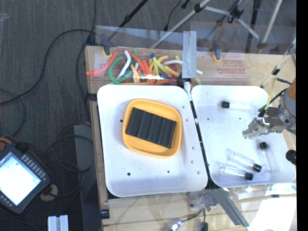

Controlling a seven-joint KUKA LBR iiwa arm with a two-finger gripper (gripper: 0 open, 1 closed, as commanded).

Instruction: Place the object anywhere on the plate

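A yellow plate sits in the left bin with a black ridged block lying on it. Several clear tubes with black caps lie in the right bin: one at the back, two near the front, and one by the right wall. My gripper hangs over the right side of the right bin, just above the tube by the wall and far from the plate. Nothing visible is held in it.
A pile of coloured flexible tubes lies on the bench behind the left bin. A grey upright post stands behind the gap between the bins. A pendant with a screen is on the floor at the left.
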